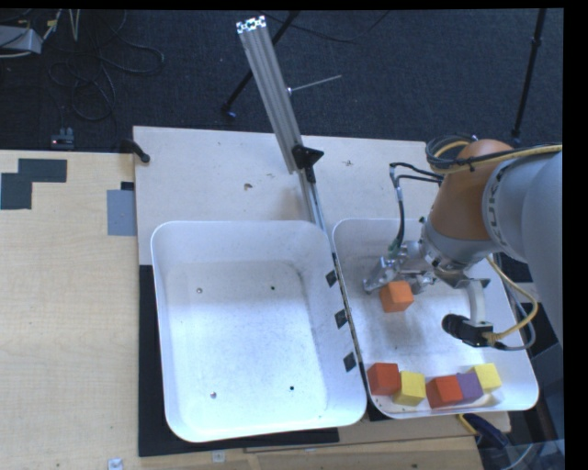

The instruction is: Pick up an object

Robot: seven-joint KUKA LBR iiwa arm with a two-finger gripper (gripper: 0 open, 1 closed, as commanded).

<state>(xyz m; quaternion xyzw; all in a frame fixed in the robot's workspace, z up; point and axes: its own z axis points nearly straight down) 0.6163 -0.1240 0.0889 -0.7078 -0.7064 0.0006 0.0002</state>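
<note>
Clamped on an orange block (397, 296), gripper (393, 283) over the upper middle of the right bin (360, 240), metal fingers (378, 274) pinching the block's top from either side. Block held tilted, apparently lifted clear of the bin floor, with a faint shadow just beneath it. Reaching in from the right, grey arm (524, 207) with its orange band (464, 197) above the wrist, black cables looping around that joint. Lined up along the near wall of the same bin, five more blocks: a red block (383, 377) at the left end, a yellow block (411, 387) touching it, then a second red block (445, 390), a purple block (469, 386) pressed against that one, and a second yellow block (488, 375) at the right end. Well apart from that row, the gripped orange block, nearer the bin's far side. Left bin (170, 275) beside the right one, white and shallow, floor marked by a few small dark specks. Between the two bins, a slanted aluminium rail (276, 101) rising toward the top, with a checkered tag (251, 24) at its upper end and a black bracket (306, 157) partway down. Small black clips (341, 318) spaced along the shared edge of the bins. Pale wooden bench (64, 303) to the left, dark carpet behind.
</note>
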